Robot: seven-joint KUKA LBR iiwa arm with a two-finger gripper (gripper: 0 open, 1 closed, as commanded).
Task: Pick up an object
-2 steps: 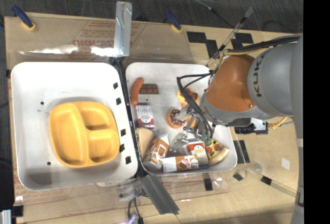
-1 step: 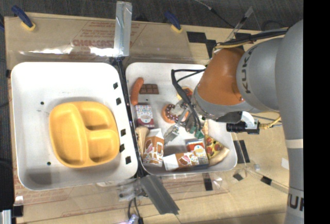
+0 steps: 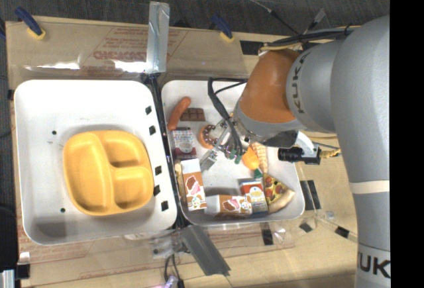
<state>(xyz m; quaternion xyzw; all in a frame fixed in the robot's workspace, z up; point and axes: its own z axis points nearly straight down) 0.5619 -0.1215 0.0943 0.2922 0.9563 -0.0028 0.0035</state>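
The right bin [image 3: 233,90] holds a jumble of toy food. A red sausage [image 3: 177,113] and a brown chocolate bar [image 3: 193,114] lie at its upper left. Below them are a dark red packet [image 3: 183,141] and a pink-frosted donut [image 3: 208,136]. My gripper [image 3: 222,147] hangs low over the bin's middle, right beside the donut and just left of an orange fruit [image 3: 250,159]. Along the front lie a white carton [image 3: 193,191], a brown box [image 3: 228,204], a small juice box [image 3: 255,195] and a pizza slice [image 3: 278,191]. The arm's orange band [image 3: 268,88] hides the bin's right part.
The left bin [image 3: 40,101] contains a yellow compartment tray [image 3: 109,171]. A black divider with clips [image 3: 159,147] runs between the bins. A cable [image 3: 218,98] loops from the wrist over the right bin's back. The grey arm [image 3: 351,101] covers the bench's right side.
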